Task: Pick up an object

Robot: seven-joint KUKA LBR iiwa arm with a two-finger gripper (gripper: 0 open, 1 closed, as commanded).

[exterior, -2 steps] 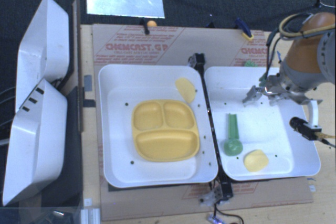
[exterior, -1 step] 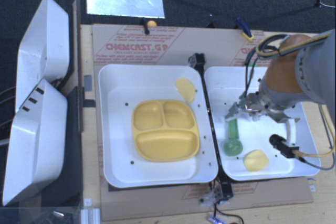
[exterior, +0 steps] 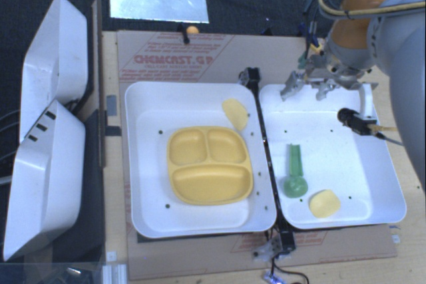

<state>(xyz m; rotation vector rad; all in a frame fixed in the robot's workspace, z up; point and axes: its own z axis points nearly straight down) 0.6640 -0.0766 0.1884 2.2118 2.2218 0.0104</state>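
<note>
Green plastic, by its look, made up the utensil (exterior: pixel 293 169) that lay flat on the floor of the right bin (exterior: pixel 373 163), toward 7 o'clock from the bin's centre, its straight handle pointing to 12 o'clock and its round bowl at the 6 o'clock end. A pale yellow lump (exterior: pixel 324 203) rested near the bowl at its 4 o'clock, apart from it. The end effector (exterior: pixel 305 90) hung over the bin's 12 o'clock rim, well apart from both pieces, its two fingers spread and nothing between them. Judged the likeliest target, the utensil would probably be light and stiff, with a smooth, somewhat slippery surface; lying thin and flat against the floor, it offered little height for the fingers. The middle of the handle seemed the best place to take hold, the fingers closing across its narrow width from 9 and 3 o'clock, since the wider, rounded bowl might slip out. The lump looked thicker and an easier alternative, though its material could not be told. In the left bin (exterior: pixel 150 143) sat a yellow divided plate (exterior: pixel 210 164), with a pale oval piece (exterior: pixel 235 114) at its 1 o'clock.
</note>
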